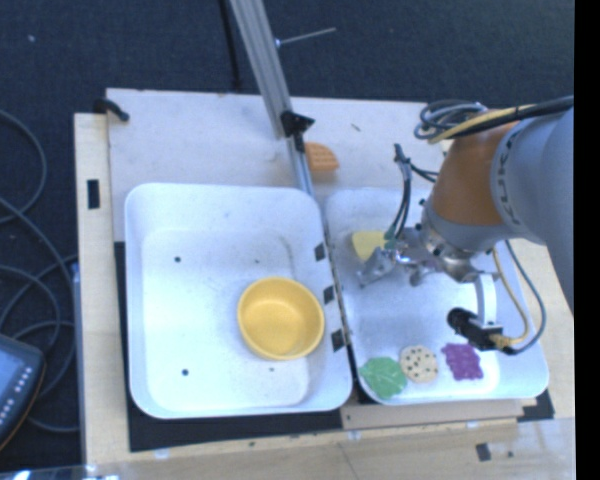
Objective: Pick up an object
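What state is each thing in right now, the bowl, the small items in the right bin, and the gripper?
yellow bowl: upright, mouth up, in the left bin.
yellow object: in the right bin, beside the gripper, not visibly held.
green piece: lying flat at the near edge.
cookie: lying flat between green and purple.
purple piece: lying flat.
orange object: on the bench behind the bins.
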### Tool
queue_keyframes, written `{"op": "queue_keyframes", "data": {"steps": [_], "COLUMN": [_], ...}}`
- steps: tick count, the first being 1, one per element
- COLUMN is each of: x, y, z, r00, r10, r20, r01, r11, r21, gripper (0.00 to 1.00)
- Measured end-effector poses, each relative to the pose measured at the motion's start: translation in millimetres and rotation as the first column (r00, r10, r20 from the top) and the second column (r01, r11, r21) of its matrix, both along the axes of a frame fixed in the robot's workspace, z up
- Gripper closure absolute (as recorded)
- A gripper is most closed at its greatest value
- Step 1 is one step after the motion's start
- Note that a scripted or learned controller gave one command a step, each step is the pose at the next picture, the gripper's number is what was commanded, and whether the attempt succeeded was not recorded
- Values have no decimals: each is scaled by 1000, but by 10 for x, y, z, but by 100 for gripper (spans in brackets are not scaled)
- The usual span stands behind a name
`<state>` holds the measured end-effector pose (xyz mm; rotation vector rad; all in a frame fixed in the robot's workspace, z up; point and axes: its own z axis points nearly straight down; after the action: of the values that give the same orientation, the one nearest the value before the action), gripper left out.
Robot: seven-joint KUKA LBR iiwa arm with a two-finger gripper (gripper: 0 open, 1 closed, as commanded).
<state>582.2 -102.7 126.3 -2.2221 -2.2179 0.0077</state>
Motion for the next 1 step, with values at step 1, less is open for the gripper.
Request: {"op": "queue_keyframes", "data": {"steps": [1], "x": [28], "y": [3], "z": [146], "r00": [1000], "r10": [-5], "r20": [9], "r01": [5], "r11": [1000], "r21": [2], "gripper": [100]}}
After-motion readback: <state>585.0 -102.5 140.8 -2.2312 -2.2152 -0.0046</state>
